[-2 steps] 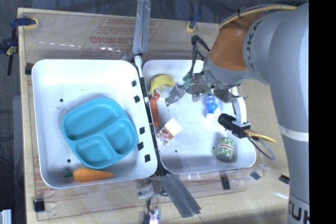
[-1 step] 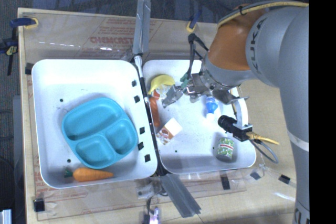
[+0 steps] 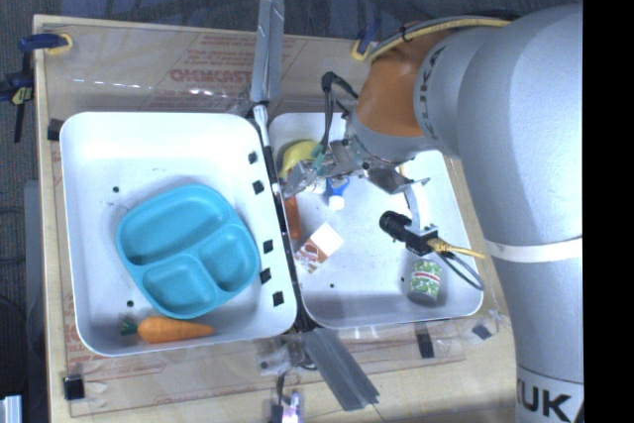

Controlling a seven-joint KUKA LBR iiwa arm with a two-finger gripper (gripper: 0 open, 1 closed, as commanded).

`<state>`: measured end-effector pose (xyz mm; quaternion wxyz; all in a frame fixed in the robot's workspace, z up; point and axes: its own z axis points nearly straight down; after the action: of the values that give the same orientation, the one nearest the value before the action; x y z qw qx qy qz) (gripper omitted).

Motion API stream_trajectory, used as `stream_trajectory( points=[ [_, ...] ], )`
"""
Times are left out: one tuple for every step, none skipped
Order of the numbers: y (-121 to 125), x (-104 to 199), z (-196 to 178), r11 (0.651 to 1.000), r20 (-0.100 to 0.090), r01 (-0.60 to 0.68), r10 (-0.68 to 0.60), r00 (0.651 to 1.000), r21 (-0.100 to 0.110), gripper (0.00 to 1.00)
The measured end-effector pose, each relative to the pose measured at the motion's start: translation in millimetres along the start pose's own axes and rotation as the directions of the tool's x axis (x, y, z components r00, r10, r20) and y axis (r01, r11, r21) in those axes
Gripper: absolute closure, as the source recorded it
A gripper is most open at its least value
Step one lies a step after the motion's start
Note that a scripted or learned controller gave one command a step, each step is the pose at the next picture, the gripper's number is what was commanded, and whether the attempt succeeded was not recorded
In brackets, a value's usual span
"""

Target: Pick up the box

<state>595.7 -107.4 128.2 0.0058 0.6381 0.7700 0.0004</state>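
Gripper low in far left corner of right bin, just beside banana; open or closed, cannot tell (too cluttered at the tip); box flat on bin floor near dividing wall, nearer the camera, apart from gripper and untouched. Pick judged not begun; left to do: move over box, descend, close, lift

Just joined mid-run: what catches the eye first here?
The big grey arm reaches in from the right over the right bin, its pincer by a yellow item at the bin's far left corner. A bright blue divided plate lies in the left bin, a carrot at the bin's near edge. The small box lies apart from the pincer.
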Motion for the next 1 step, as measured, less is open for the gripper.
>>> stream_trajectory(
  points=[
    [-9.4, -3.0, 6.7, 0.999, 0.01, -0.003, 0.003, 1.0, -0.036, 0.0]
  ],
)
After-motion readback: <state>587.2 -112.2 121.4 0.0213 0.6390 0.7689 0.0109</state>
